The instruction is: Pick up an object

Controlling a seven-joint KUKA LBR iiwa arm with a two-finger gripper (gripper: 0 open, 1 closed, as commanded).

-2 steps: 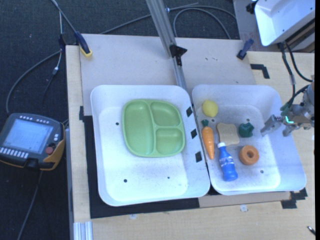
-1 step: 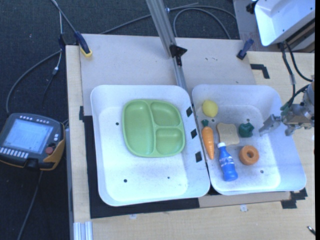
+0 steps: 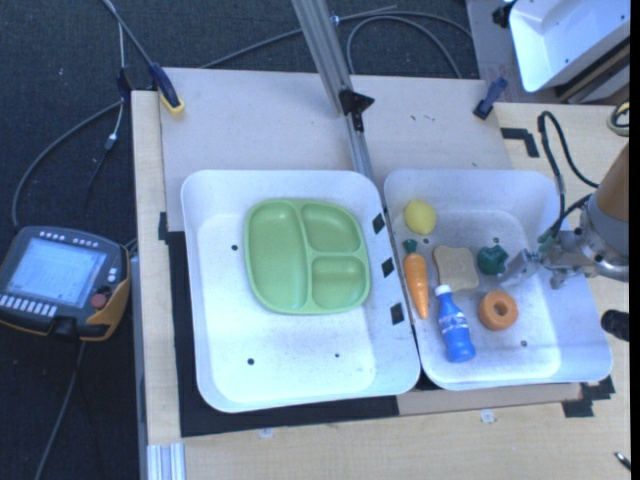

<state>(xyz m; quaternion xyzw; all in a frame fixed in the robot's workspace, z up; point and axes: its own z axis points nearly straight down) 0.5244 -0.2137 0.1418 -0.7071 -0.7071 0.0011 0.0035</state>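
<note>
Dark carpet surrounds a pale wooden bench (image 3: 250, 108) that carries two shallow white bins side by side. On the floor to the left lies a grey and orange control pendant (image 3: 62, 283) with a lit screen, its cable trailing off toward the far side. A blue clamp (image 3: 165, 90) grips the bench's far-left corner, and a slanted metal post (image 3: 325, 43) rises from the far edge between the bins.

In the left bin (image 3: 290, 363) sits a light green divided plate (image 3: 307, 256) with three compartments. The right bin (image 3: 545, 353) holds the small items: a yellow lemon (image 3: 420, 217) toward the far-left, an orange carrot (image 3: 417, 284) lying along the left wall, a tan slice of bread (image 3: 455, 266) just beside the carrot, a blue bottle (image 3: 455, 326) with a white cap nearer the front, an orange doughnut (image 3: 498, 310) to the bottle's right, and a dark green piece (image 3: 491, 259) just beyond the doughnut.

From the right, the grey arm reaches over the bin's right wall, with the gripper (image 3: 527, 266) low above the bin floor. Its metal fingers (image 3: 515, 271) point left, their tips slightly apart with nothing between them. The dark green piece lies just to the left and slightly beyond the tips, apart from them; the doughnut lies just nearer than the tips, also untouched.
</note>
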